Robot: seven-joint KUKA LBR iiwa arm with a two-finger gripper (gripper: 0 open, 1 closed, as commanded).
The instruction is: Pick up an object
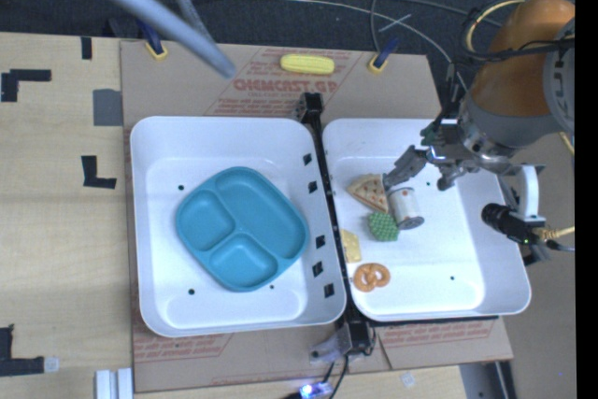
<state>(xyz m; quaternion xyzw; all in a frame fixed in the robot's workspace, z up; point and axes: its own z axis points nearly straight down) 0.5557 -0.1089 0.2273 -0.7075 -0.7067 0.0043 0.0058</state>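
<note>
Blue and moulded into three compartments, a plastic tray (pixel 241 227) lies flat in the left bin (pixel 154 145), well apart from everything else. Behind both bins, on the brown cardboard (pixel 271 84), a yellow corn-shaped toy (pixel 306 64) rests near the back edge. A black divider (pixel 322 201) runs between the bins.

In the right bin (pixel 476 285) the small things cluster along the left half. A pale yellow piece (pixel 349 245) lies just beside the divider, and an orange pretzel-shaped toy (pixel 371 277) sits nearer the front. A tan waffle-like wedge (pixel 369 192) lies further back, with a green knobbly piece (pixel 381 226) just in front of it. A small white cylinder (pixel 405 206) lies on its side, touching or nearly touching the green piece and close beside the wedge.

The gripper (pixel 426 171) hangs over the bin just right of the wedge and cylinder, its two dark fingers spread apart with nothing between them; one fingertip reaches towards the cylinder's upper end.
</note>
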